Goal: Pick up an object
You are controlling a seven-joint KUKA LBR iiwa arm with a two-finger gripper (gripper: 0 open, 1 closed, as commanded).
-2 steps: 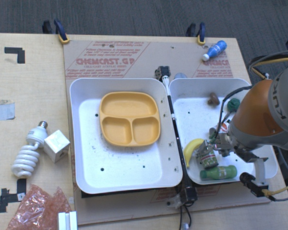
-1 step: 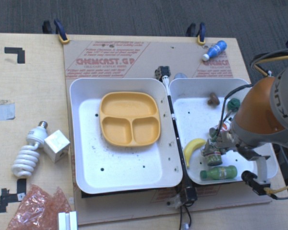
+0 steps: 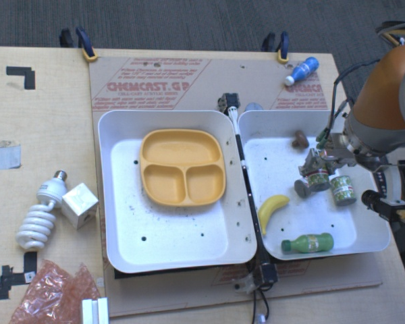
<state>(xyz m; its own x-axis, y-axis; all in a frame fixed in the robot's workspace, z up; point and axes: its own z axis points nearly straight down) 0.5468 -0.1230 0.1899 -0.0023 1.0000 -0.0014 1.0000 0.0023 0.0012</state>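
Note:
My gripper [image 3: 316,167] is low in the right bin [image 3: 364,243], near its far right part. Directly under it lies a small can with a green label [image 3: 317,179], with a grey piece [image 3: 302,189] at its left. Whether the gripper touches that can is unclear. A second green-labelled can [image 3: 342,189] stands just to the right. A banana [image 3: 271,210] lies at the bin's left, a green bottle [image 3: 308,244] lies along its near wall, and a small brown object [image 3: 300,139] sits at the far side.
The left bin [image 3: 118,241] holds a yellow divided tray [image 3: 183,167]. A blue and white bottle [image 3: 302,71] lies on the board behind the right bin. Left of the bins are a spiral light bulb [image 3: 40,211], a white cube [image 3: 79,204] and a reddish mesh bag [image 3: 50,295].

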